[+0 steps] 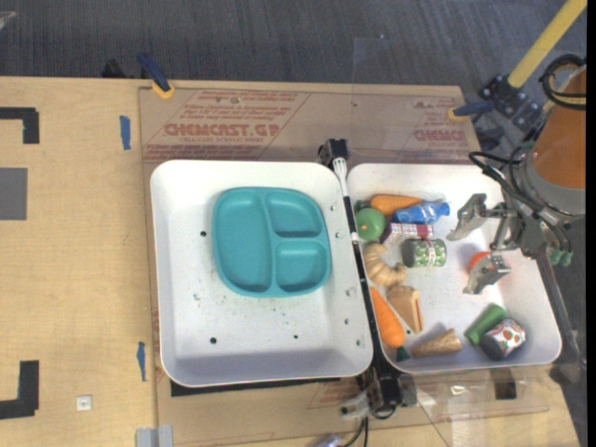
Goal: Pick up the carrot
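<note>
- Two shallow white bins are seen side by side on the surface (74, 250): the left bin (177, 343) and the right bin (545, 329).
- A teal divided plate (272, 241) is carried at the centre of the left bin.
- The carrot (388, 318) is laid along the right bin's left wall, at about 7 o'clock from that bin's centre, its green end pointing toward 5 o'clock.
- A second orange carrot-like piece (395, 203) is seen at 11 o'clock in the right bin, with a green round fruit (370, 223) just beside it and a blue bottle (417, 214) at its 4 o'clock.
- A small can (424, 252) is placed near the bin's centre, and a croissant (382, 264) at its 8 o'clock.
- A red-and-white box (504, 339) is set at 5 o'clock in the bin.
- The hand (486, 250) is held over the right half of the right bin, at 2 o'clock from the carrot and well apart from it; its fingers are spread, with nothing pinched between them.
</note>
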Controlling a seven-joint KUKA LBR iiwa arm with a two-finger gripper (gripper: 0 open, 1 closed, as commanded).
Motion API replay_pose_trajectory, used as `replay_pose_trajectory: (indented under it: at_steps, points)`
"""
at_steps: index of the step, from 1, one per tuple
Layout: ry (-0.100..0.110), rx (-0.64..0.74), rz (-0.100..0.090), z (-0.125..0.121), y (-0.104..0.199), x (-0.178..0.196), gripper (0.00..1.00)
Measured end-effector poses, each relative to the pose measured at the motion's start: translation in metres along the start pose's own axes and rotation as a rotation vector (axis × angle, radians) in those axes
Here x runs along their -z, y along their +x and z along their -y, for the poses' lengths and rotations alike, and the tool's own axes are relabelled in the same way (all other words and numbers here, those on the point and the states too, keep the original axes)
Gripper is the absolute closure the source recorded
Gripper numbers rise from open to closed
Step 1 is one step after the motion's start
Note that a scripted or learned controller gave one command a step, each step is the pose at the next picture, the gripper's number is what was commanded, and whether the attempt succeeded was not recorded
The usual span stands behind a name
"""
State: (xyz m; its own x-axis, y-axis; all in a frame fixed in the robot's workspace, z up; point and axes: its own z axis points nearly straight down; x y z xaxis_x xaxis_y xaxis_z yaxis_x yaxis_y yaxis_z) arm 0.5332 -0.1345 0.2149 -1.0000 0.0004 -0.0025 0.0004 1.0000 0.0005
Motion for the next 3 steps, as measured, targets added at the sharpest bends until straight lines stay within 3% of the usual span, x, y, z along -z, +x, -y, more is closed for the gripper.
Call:
replay_pose_trajectory:
  at_steps: [1,2,3]
  points:
    - [-0.004,0.015,-0.004,-0.092,-0.013,-0.032,0.0]
    - [-0.001,-0.1,0.004,-0.088,-0.079,-0.031,0.0]
    - [0.001,-0.387,-0.005,-0.026,-0.067,-0.093,0.0]
